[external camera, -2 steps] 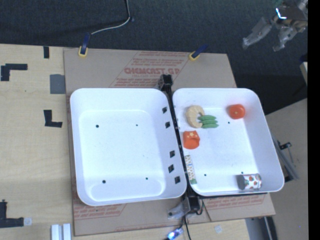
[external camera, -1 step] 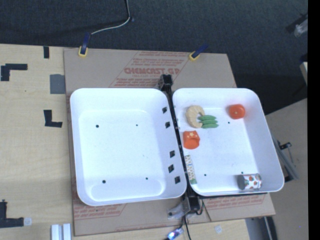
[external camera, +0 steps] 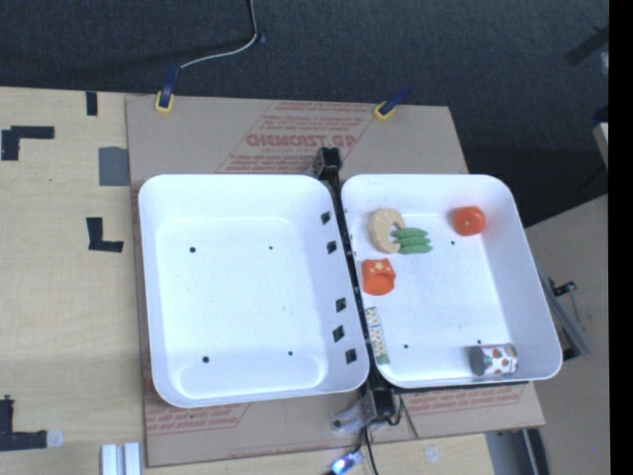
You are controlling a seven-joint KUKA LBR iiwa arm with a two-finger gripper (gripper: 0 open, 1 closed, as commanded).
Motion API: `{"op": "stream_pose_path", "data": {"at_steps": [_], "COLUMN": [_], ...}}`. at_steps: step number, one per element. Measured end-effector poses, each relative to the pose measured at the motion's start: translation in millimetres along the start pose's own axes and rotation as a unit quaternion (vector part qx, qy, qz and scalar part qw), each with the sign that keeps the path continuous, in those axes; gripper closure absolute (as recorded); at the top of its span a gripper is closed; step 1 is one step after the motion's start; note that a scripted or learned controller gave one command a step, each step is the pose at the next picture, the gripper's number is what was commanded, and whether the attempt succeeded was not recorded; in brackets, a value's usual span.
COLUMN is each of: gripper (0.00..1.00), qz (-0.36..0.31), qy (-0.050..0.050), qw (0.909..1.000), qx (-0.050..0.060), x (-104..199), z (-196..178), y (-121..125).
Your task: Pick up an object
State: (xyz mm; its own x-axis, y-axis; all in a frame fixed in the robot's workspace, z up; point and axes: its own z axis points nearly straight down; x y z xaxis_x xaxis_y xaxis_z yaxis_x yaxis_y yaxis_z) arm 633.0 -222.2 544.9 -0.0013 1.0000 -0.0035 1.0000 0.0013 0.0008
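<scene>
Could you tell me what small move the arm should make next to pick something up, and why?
Probably bring the arm in from the right over the right white bin and line up above the round orange-red object. It sits apart from the others, whereas the beige disc touches the green pod-shaped piece and the small patterned can lies near the bin's wall.
</scene>
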Motion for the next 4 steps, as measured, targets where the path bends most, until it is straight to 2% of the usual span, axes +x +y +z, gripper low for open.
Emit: {"op": "stream_pose_path", "data": {"at_steps": [1, 2, 3, 4], "gripper": [1.0, 1.0, 1.0, 1.0], "qz": [-0.006, -0.002, -0.004, -0.001], "qy": [0.004, 0.002, 0.002, 0.002], "qw": [1.0, 1.0, 1.0, 1.0], "qx": [0.0, 0.0, 0.001, 0.002], "x": [127.5, 173.6, 248.4, 245.0], "z": [8.0, 8.0, 9.2, -0.6], "y": [-60.9, -131.4, -149.6, -148.7]}}
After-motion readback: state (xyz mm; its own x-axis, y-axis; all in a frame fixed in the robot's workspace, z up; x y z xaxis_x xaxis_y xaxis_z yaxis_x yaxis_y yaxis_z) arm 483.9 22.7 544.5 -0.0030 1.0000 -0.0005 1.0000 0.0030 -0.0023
